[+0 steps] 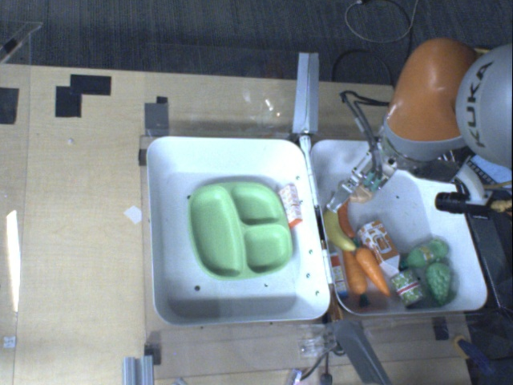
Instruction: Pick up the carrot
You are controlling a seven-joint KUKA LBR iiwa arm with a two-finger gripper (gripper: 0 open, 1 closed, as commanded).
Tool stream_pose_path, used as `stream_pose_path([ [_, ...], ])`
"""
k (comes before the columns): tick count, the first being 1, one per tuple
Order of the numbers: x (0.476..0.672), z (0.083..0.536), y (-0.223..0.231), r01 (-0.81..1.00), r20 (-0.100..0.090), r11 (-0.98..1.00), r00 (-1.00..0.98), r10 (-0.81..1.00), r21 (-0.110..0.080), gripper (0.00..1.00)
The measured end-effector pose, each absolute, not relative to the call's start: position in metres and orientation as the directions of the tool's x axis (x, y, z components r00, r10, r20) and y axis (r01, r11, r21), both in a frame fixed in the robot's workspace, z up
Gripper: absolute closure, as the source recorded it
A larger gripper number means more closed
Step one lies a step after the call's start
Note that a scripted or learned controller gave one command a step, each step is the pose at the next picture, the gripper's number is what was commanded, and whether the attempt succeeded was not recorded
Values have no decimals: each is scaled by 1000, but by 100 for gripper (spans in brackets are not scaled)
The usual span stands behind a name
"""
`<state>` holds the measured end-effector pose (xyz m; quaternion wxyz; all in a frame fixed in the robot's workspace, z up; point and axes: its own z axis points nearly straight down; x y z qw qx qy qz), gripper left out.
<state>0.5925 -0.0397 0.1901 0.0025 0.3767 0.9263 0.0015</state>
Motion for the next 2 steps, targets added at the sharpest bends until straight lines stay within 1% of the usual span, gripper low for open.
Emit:
stream_pose_path([
  [1, 515, 186, -55, 556, -6, 831, -831, 556, 4, 0],
  [2, 488, 185, 10, 515, -4, 857, -857, 515, 4, 0],
])
